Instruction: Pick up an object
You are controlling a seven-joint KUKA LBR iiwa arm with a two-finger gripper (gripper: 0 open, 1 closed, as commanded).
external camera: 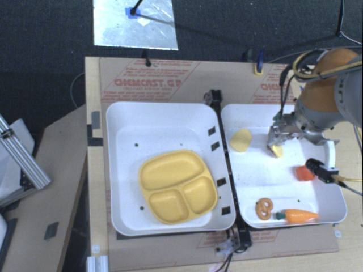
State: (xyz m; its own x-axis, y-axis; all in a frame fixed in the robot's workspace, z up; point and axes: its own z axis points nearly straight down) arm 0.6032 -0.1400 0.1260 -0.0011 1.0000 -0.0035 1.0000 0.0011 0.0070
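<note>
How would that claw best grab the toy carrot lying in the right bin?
Probably from straight above, fingers closing across the carrot at its thicker orange middle. It lies flat along the right bin's near wall, so a sideways approach looks blocked, and the pretzel crowds its green end.

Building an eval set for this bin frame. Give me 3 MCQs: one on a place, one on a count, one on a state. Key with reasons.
1. Where does the yellow divided tray lie?
A. left bin
B. right bin
C. on the bench outside both bins

2. How many compartments does that tray have?
A. two
B. three
C. five

3. How does the carrot lie?
A. standing on end
B. flat near the front wall of the right bin
C. inside the yellow tray

Key:
1 A: the tray sits on the floor of the left bin, left of the divider.
2 B: one long section at the back and two smaller ones in front.
3 B: it lies on its side in the right bin, beside the pretzel, apart from the gripper, which is further back over a small yellow piece.
</note>
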